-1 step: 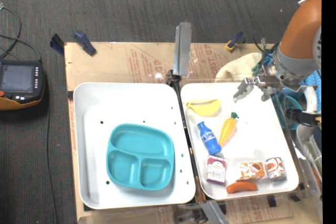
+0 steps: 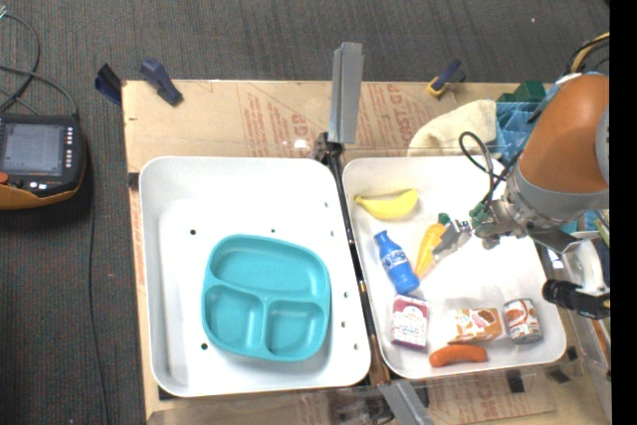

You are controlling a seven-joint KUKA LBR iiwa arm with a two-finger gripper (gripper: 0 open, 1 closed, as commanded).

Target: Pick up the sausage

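sausage (image 2: pixel 458 354) lies at right bin's (image 2: pixel 518 368) near rim, beside packets; hand (image 2: pixel 450 241) hangs over carrot (image 2: pixel 430 247), well apart; fingers spread, pinching nothing; reach not begun.

Grey KUKA arm (image 2: pixel 557 189) with a rounded glossy orange band (image 2: pixel 567 129) above the wrist, grey collar below it, a looped black cable (image 2: pixel 481 157) on its left side, and a small metallic silver-grey hand (image 2: pixel 450 239) with a green-tinted fitting near the wrist mount.
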